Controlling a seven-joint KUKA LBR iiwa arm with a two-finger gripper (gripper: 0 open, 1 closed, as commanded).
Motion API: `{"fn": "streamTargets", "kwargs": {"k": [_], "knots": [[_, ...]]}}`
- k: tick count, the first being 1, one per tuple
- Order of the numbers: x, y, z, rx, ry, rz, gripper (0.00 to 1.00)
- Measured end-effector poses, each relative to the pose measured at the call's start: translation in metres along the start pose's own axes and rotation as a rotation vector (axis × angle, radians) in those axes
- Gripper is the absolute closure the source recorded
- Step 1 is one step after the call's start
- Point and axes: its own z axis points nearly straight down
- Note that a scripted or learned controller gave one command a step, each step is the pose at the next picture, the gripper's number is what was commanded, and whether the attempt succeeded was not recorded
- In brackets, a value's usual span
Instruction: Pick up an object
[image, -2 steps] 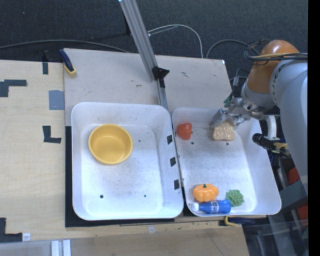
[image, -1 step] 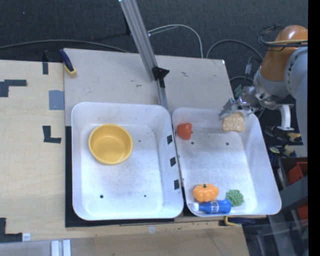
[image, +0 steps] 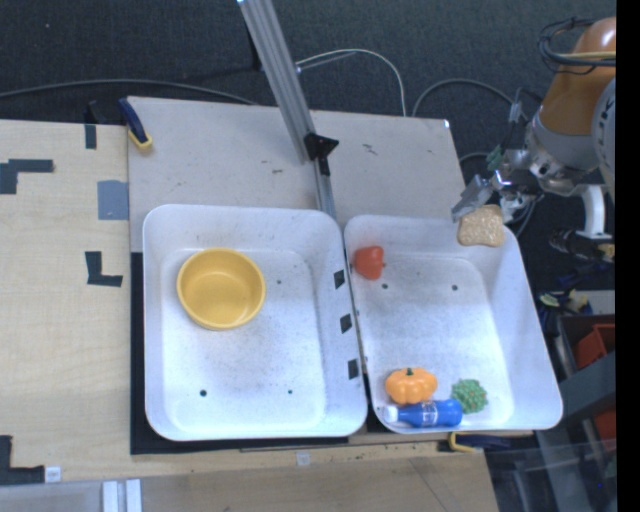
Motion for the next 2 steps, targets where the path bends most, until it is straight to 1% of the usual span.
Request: {"fn": "streamTargets", "kwargs": {"k": [1, 2], "knots": [[0.043, -0.016, -0.009, 0.006, 0.003, -0.003, 1.0], [0.096, -0.035, 0.0, 0.009, 0.003, -0.004, 1.0]]}}
